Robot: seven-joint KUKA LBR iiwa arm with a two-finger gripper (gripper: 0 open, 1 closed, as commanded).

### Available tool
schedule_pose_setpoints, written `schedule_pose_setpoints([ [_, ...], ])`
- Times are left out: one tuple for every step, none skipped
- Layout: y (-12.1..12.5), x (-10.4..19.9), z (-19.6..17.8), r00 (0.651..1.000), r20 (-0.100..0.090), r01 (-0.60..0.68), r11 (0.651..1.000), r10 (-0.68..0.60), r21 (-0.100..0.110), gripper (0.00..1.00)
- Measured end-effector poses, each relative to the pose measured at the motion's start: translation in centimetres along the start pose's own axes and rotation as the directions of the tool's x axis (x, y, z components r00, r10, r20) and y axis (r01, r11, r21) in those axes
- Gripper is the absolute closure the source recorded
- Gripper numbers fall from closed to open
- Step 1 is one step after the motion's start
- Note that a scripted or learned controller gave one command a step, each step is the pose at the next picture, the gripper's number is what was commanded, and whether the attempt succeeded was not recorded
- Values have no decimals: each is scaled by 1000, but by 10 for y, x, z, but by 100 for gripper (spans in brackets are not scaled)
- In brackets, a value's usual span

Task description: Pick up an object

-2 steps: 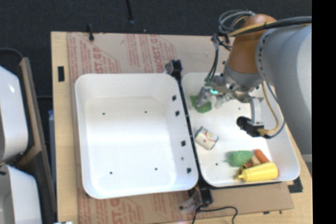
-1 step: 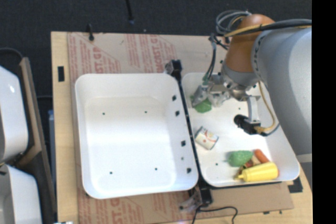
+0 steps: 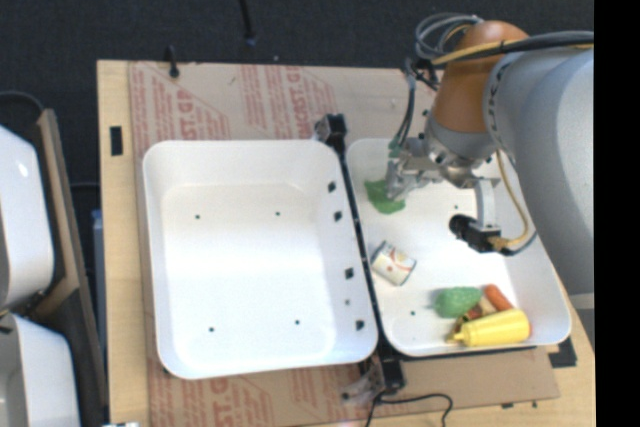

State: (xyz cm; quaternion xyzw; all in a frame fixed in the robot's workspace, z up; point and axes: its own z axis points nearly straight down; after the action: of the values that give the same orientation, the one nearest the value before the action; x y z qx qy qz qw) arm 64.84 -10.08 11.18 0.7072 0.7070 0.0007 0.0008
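Camera view: the gripper [image 3: 397, 177] sits on a green object [image 3: 385, 198], apparently touching; its opening cannot be told.

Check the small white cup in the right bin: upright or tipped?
Tipped. The white cup lies on its side on the right bin floor, near the divider, apart from the gripper.

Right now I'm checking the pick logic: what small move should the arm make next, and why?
Probably a short, slow lift straight up. The gripper sits low on the green object at the right bin's far left corner; a lift would show whether it comes along.
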Motion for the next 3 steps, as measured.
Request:
schedule_pose_setpoints([
  [0,0,1,1000,0,0,1000,0,1,0],
  [-5,5,11,1000,0,0,1000,0,2,0],
  [-4,4,0,1000,1,-1,1000,1,0,100],
])
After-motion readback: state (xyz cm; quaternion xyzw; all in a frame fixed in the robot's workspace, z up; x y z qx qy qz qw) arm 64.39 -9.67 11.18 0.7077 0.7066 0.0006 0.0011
